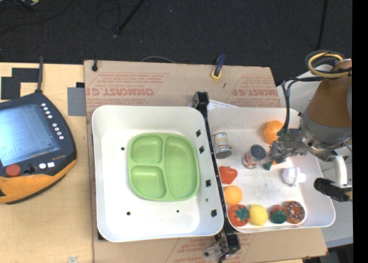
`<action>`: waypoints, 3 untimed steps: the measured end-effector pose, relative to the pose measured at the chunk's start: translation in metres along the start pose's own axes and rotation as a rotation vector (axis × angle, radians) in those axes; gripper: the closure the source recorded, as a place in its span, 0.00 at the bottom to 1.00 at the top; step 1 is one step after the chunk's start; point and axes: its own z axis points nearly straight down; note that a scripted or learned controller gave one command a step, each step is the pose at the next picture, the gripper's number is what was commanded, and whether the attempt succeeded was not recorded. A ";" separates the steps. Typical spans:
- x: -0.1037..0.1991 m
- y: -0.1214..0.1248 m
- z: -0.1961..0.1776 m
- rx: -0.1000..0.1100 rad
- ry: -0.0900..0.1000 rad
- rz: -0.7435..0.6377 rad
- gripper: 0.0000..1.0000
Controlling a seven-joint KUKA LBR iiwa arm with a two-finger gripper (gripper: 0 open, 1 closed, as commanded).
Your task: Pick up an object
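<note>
At the far left of the worktop [34, 227] lies a handheld control tablet [31, 144] with a lit screen and an orange underside. Next comes the left bin [109, 210], which holds a green divided plate [164, 167] lying flat near its middle. A black clamp strip [208, 158] runs between the two bins.

The right bin [325, 213] carries the small things. Near its left wall stands a small tin can [221, 144], with a red pepper [228, 175] below it and an orange ball [233, 194] below that. Along the front edge sit a strawberry [239, 214], a yellow lemon [258, 215], a red and green fruit [278, 214] and a brown doughnut [295, 212], close together in a row. A second small can [253, 155] lies tilted near the bin's middle. An orange fruit [273, 131] sits toward the back, and a white crumpled lump [292, 176] lies toward the right.

The gripper [275, 157] is low over the right bin, just right of the tilted can and below the orange fruit, with a bit of green at its tip. Whether it is apart or together, I cannot tell. The grey and orange arm [330, 112] reaches in from the right.
</note>
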 end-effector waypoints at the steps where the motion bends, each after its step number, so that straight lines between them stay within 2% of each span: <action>1: 0.000 0.002 -0.064 -0.003 0.000 -0.004 1.00; 2: -0.001 0.002 -0.068 0.003 0.001 -0.004 1.00; 3: 0.052 -0.010 -0.077 0.005 0.004 -0.007 1.00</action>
